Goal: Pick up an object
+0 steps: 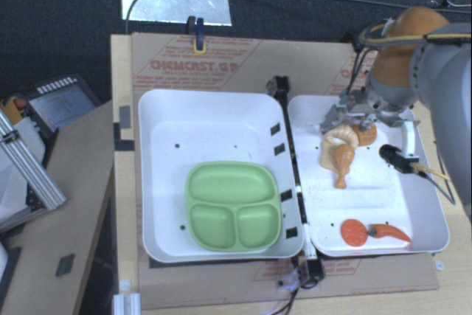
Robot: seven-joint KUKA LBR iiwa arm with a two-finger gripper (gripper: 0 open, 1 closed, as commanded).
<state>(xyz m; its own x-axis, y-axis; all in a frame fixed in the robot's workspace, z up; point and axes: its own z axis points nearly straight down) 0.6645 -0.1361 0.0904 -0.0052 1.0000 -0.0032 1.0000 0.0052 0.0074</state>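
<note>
While gripper (346, 116) hangs low over drumstick (339, 156), upper right of frame, grasp step pending; finger state unclear. Next: descend, close, lift.

Grey arm (442, 77), orange band (rounded), metal gripper (346, 116), thin cables
</note>
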